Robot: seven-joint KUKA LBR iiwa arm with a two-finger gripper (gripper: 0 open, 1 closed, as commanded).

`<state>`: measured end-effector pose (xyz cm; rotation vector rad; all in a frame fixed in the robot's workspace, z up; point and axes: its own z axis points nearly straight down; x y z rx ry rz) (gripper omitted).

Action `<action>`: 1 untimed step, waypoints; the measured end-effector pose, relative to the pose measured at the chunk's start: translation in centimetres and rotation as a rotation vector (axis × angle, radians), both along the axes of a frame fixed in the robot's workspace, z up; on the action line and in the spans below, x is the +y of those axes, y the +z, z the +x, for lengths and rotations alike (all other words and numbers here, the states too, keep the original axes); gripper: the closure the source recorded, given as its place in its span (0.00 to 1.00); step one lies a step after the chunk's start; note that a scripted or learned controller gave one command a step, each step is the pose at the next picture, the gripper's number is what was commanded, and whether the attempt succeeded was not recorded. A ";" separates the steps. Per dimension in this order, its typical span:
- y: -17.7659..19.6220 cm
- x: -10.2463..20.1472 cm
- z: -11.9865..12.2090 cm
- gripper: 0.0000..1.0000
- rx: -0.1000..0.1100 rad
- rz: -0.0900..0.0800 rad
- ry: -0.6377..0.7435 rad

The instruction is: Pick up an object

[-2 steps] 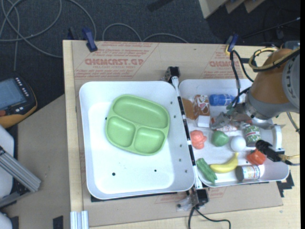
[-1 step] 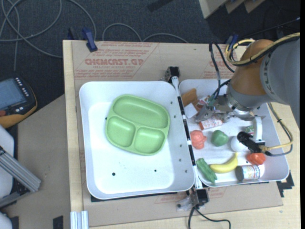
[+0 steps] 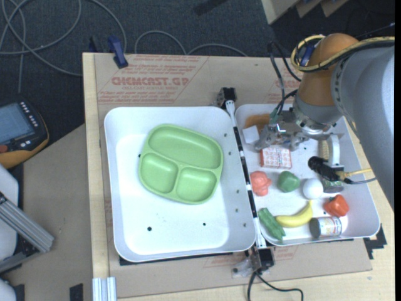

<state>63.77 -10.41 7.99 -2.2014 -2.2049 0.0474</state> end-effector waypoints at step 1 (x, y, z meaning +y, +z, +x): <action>1.2 0.2 0.4 1.00 -0.020 0.000 -0.003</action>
